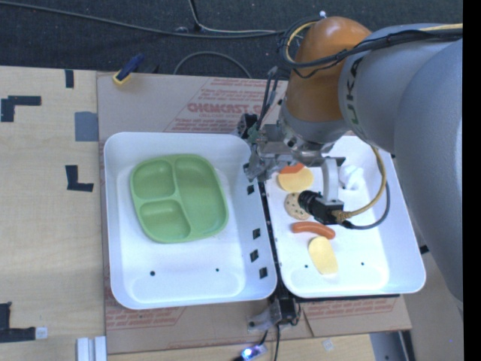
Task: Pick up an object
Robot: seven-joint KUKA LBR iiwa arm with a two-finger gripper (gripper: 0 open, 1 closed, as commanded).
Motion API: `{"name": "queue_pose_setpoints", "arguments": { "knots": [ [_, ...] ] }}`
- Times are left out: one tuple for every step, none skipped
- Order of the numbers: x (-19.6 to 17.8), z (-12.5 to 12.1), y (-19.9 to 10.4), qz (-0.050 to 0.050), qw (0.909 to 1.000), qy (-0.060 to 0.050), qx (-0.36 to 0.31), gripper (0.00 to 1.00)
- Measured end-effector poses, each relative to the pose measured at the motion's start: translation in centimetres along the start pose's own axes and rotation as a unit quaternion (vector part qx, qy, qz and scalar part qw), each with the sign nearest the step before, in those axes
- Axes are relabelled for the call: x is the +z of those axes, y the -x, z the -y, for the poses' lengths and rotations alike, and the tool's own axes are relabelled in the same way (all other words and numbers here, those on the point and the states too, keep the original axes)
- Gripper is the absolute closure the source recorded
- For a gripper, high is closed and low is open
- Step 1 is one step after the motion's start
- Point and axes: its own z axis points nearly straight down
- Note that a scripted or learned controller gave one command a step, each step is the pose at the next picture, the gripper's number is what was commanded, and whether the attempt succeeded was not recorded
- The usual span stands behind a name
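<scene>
white plastic formed the two shallow bins, which sat side by side on a brown cardboard sheet [203, 104]. the left bin [120, 262] carried a light green plastic tray with three compartments [178, 198], lying near the far edge of that bin, a little turned. the grey arm with the orange band [327, 59] reached over the far left corner of the right bin [391, 269]. the gripper [289, 160] hung there above the bin floor, just beside the wall between the two bins; i cannot tell how it was set, because the wrist covered it. under and near it lay a flat orange piece [295, 179], a round tan cookie with dark spots [293, 204], a small red sausage [312, 229] and a pale yellow oval piece [324, 256], which was closer to the near edge. a white object [350, 176] lay toward the far edge.
</scene>
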Motion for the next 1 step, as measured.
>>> {"name": "queue_pose_setpoints", "arguments": {
  "knots": [
    [-0.24, 1.20, -5.57, 0.000, 1.0000, 0.000, 0.000, 1.00]
  ]
}}
